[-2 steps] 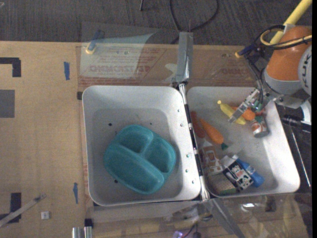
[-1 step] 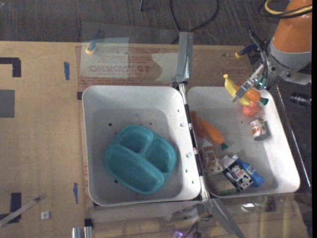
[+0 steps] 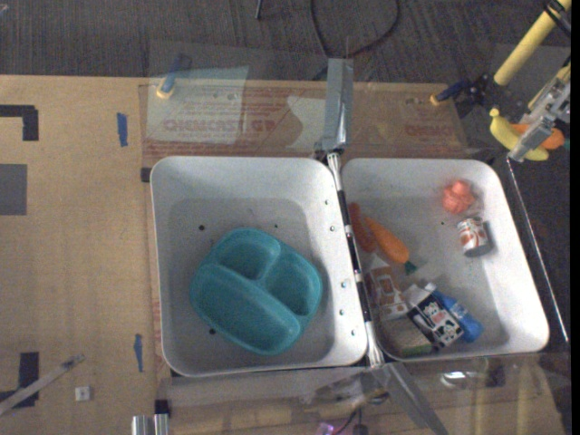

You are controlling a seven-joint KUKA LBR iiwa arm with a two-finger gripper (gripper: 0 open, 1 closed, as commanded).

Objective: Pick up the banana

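Observation:
The yellow banana (image 3: 509, 131) hangs at the far right, above the bench just beyond the right bin's (image 3: 521, 270) back right corner. My gripper (image 3: 535, 134) is shut on it: grey fingers with an orange part clamp across the fruit's middle, and its ends stick out on both sides. The arm comes in from the right edge, with a yellow sleeve (image 3: 535, 34) rising behind it.
The left bin (image 3: 181, 198) holds a teal divided plate (image 3: 256, 290). In the right bin lie a carrot (image 3: 391, 242), a pinkish-orange toy (image 3: 459, 196), a small can (image 3: 472, 236) and a milk carton (image 3: 437, 320) beside a box (image 3: 390, 293). A blue clamp (image 3: 458, 91) sits near the arm.

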